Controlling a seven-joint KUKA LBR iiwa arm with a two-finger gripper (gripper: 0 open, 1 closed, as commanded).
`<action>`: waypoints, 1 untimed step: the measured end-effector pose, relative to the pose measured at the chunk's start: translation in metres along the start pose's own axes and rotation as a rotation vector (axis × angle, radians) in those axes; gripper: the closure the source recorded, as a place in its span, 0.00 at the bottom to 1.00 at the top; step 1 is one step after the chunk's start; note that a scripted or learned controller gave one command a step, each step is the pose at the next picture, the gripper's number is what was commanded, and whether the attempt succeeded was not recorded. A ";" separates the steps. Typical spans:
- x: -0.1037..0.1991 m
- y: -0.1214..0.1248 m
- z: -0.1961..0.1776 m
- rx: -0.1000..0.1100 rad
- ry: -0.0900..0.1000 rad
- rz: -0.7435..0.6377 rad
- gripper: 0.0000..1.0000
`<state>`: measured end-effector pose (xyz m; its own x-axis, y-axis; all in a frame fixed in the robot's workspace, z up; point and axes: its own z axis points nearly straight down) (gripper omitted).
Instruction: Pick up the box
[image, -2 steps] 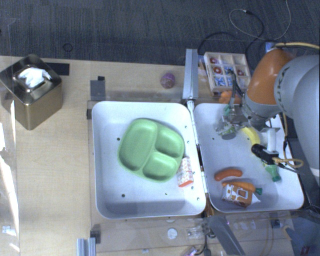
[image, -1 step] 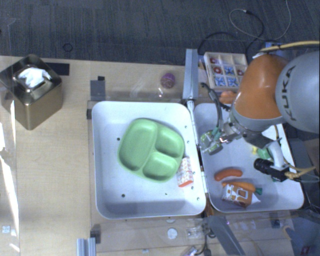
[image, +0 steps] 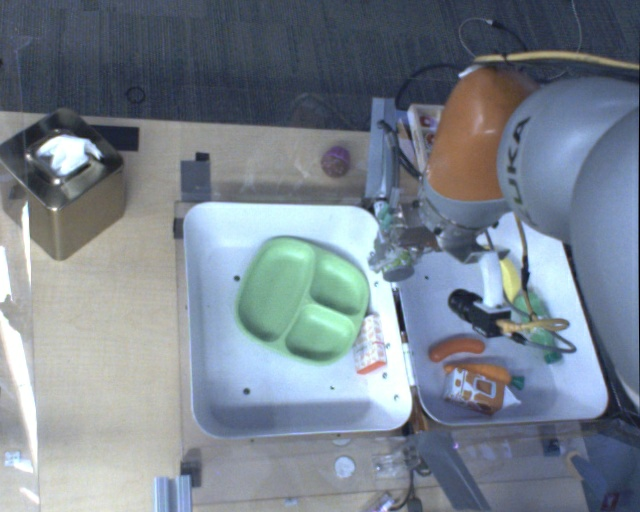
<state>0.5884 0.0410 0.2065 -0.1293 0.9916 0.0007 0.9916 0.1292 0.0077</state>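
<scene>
A: Where is the box (image: 371, 345) placed?

B: In the left bin (image: 215, 400), close to that bin's right wall, just beside the lower right edge of the green plate (image: 303, 297). It is lying flat. Contact with the plate can't be judged.

A: And the tool (image: 394, 252)?

B: It is seen over the divide between the two bins, at the upper end. The box lies from it toward the view's bottom, a shade to the left, clearly apart. Nothing is seen held. Wide or narrow can't be told, as the tip is blurred against the wrist.

A: Long axis?

B: It runs roughly top to bottom in the view, slightly tilted, so it is nearly in line with the bin wall. A grasp across the short side is probably called for, and little room is left on the wall side.

A: Anything confusable?

B: A second pack (image: 478, 389) is noted in the right bin (image: 590, 400), below a sausage (image: 457, 349). It is farther from the tool.
</scene>
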 end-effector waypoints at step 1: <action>0.039 -0.077 0.022 0.005 0.000 0.053 1.00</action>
<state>0.5069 0.0696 0.1843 -0.0761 0.9971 0.0010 0.9971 0.0761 0.0026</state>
